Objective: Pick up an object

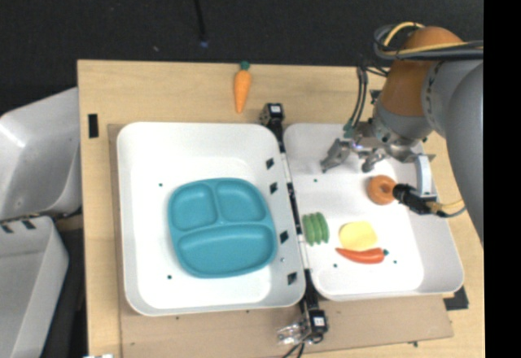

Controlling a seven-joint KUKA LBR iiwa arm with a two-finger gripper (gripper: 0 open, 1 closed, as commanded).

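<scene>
You're at the approach step, by the look of it: gripper hangs over the upper part of the right bin, up and left of the donut, fingers spread and nothing between them or touching them. Candidates sit in that same bin: donut nearest, lemon and chili below it, green piece by the bin's left wall. Next you'd need to centre over one, likely the donut, descend, then close.

tray in left bin, carrot behind
</scene>
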